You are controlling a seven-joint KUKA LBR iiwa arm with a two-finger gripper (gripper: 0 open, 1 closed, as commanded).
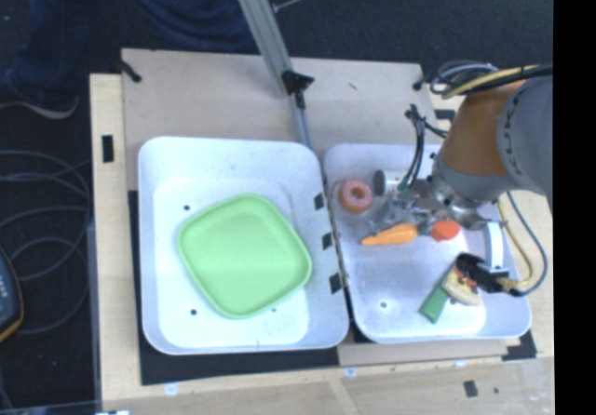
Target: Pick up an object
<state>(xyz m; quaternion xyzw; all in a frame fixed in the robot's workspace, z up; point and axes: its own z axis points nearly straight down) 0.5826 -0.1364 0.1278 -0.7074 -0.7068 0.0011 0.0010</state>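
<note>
Two white bins (158,218); one green plate (244,255); one pink doughnut (355,194); one carrot (391,236); one green block (433,303); one small red piece (446,230).

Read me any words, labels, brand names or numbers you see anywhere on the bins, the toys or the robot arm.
No readable text anywhere.
Green plate, left bin: plain, no markings.
Right bin, carrot, donut, green block: no lettering visible.
Arm: no legible label; any marking is too blurred.

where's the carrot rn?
In the camera view, the carrot lies in the right bin, near its middle, just below the pink donut and directly left of a small orange-red piece, under the gripper.
</note>
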